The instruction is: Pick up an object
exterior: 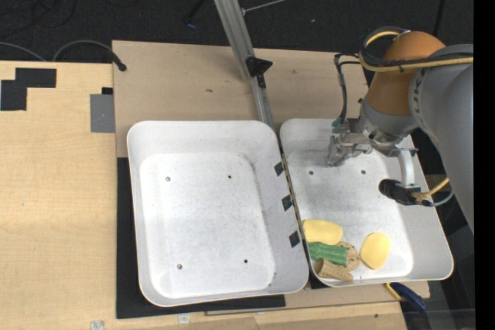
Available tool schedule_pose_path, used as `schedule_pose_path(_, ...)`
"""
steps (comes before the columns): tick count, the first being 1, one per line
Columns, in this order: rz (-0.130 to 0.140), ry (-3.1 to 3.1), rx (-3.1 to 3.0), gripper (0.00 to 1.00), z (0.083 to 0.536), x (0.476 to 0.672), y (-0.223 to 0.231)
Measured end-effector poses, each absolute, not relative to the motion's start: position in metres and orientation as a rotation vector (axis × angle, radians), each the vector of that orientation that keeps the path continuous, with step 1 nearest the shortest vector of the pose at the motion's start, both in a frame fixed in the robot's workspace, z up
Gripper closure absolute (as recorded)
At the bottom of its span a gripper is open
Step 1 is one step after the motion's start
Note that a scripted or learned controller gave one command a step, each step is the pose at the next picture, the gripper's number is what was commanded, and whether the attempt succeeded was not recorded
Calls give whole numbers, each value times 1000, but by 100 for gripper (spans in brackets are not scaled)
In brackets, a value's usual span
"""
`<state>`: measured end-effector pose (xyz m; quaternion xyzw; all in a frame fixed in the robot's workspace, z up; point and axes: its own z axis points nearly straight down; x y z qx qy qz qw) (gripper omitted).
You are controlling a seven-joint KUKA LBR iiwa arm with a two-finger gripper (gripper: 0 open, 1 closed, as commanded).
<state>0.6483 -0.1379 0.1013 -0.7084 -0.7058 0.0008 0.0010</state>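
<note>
You look through one fixed camera set high above the bench (186, 81), angled down at a slant, far enough back to take in both white bins, left bin (155, 143), right bin (433, 259), the arm (441, 96) entering from your right.

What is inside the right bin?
In the right bin, near its front edge: two yellow pieces, a green piece and a tan piece. Anything beneath that cluster is hidden.
</note>
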Motion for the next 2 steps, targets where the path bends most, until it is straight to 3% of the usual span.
schedule_pose_path(2, -4, -2225, -2223, 100, 210, 668, -138)
